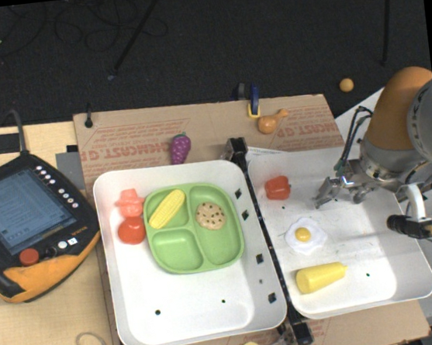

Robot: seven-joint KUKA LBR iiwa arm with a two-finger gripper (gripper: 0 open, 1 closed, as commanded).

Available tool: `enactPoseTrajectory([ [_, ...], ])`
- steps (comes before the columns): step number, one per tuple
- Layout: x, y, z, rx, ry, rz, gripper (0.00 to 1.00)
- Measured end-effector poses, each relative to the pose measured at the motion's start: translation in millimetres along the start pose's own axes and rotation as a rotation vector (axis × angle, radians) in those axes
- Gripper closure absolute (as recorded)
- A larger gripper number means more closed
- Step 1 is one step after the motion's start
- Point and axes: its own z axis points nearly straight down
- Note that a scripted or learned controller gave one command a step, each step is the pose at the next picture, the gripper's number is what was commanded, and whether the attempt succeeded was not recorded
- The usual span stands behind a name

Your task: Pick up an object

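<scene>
With the tool (334, 192) low over the right bin (386, 283), fingers spread and gripping nothing, the fried egg (303, 235) lies nearest, apart at its 8 o'clock.

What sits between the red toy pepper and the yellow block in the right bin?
A white fried egg toy with a yellow yolk lies between the red pepper and yellow block, seen from the overhead camera.
</scene>
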Motion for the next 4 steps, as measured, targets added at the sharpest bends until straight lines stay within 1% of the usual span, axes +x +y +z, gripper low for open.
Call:
enactPoseTrajectory([
  [1,-1,0,-10,0.0,0.0,0.0,1.0],
  [2,-5,-8,-57,-0.004,-0.002,0.007,1.0],
  [3,-6,-3,-120,-0.007,-0.003,0.003,1.0],
  [4,-8,-4,-141,-0.004,-0.002,0.003,1.0],
])
